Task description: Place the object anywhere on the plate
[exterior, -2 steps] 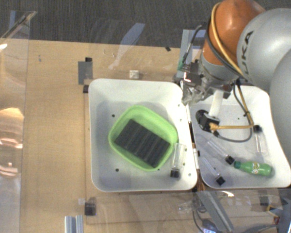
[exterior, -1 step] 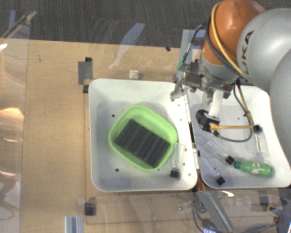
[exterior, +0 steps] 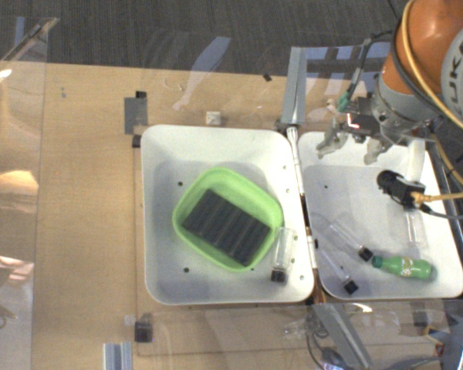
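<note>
Above the far edge of the right white bin (exterior: 447,280), the grey arm with its orange band (exterior: 436,33) reaches down, and its hand (exterior: 352,143) hangs with two fingers spread wide, holding nothing. Nearer the camera in that bin lie a small green plastic bottle with a black cap (exterior: 397,265) and clear plastic tubes (exterior: 341,237). Left of that bin, in the left white bin (exterior: 158,206), sits a lime-green square plate (exterior: 187,206) carrying a dark ribbed rectangular block (exterior: 224,223).
</note>
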`<state>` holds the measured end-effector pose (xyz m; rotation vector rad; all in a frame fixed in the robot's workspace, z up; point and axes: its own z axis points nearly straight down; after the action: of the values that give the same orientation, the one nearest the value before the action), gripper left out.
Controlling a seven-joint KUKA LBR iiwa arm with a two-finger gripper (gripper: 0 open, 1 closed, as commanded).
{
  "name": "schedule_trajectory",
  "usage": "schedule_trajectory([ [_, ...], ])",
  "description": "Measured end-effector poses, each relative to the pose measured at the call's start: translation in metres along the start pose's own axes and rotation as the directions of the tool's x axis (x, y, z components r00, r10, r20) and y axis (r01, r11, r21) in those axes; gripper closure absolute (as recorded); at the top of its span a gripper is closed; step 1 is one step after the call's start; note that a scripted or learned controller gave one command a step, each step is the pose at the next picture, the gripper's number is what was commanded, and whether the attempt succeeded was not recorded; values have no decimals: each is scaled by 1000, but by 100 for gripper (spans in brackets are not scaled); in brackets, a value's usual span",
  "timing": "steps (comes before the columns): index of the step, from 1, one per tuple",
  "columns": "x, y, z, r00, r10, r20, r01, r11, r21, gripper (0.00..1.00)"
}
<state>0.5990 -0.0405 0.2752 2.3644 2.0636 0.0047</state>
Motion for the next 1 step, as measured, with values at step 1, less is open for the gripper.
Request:
schedule_trajectory([
  [1,-24,37,-151,997,-76,0,76,997,-2,0],
])
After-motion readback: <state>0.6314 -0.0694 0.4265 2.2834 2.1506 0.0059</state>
